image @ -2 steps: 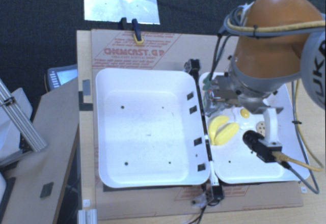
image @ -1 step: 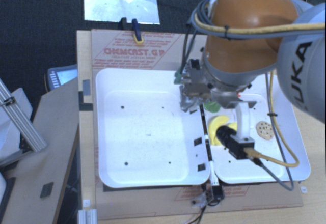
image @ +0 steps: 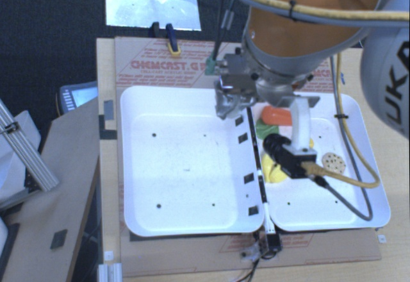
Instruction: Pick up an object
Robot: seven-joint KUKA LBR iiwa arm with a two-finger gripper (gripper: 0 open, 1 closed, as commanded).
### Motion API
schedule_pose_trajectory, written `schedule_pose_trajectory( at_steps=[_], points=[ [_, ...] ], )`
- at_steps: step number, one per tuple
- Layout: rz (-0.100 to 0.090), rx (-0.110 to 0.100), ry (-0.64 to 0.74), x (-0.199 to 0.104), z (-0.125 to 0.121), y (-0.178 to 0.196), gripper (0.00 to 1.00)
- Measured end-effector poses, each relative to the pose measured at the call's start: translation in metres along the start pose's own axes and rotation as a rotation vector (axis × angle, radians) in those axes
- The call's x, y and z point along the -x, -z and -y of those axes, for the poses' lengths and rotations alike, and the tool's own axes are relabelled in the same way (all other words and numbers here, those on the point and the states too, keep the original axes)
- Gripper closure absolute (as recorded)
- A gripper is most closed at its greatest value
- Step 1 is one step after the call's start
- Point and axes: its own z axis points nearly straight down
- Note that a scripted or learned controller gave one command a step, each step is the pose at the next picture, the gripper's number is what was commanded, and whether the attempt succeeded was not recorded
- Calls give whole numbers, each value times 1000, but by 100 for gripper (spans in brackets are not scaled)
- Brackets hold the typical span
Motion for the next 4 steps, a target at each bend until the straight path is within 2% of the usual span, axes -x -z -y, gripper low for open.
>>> schedule_pose_trajectory(
  at_steps=[1,2,3,4],
  points=[
    [-1,3,-3,-3,-1,98,100],
    [9,-17,-13,36,-29,-26,100],
    [-2,5,-1,1,-9,96,100],
    [10,-21,-14,52,-23,-58,100]
  ],
)
